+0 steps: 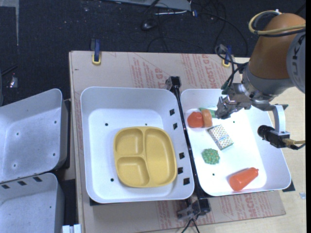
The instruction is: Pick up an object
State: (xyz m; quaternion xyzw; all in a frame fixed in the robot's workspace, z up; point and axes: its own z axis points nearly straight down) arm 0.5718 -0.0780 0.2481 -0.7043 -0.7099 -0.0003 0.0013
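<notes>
The grey KUKA arm (272, 76) enters from the right edge of the camera view, its broad orange band (277, 45) bulging at the upper right above the wrist. A pale yellow cable (265, 23) loops over the top of that band. Below the band the grey wrist slants down and to the left, ending in the dark two-finger pincer (224, 109). The pincer is the arm's lowest, leftmost part, well left of the orange band, pointing downward. It is too dark and small to make out further.
</notes>
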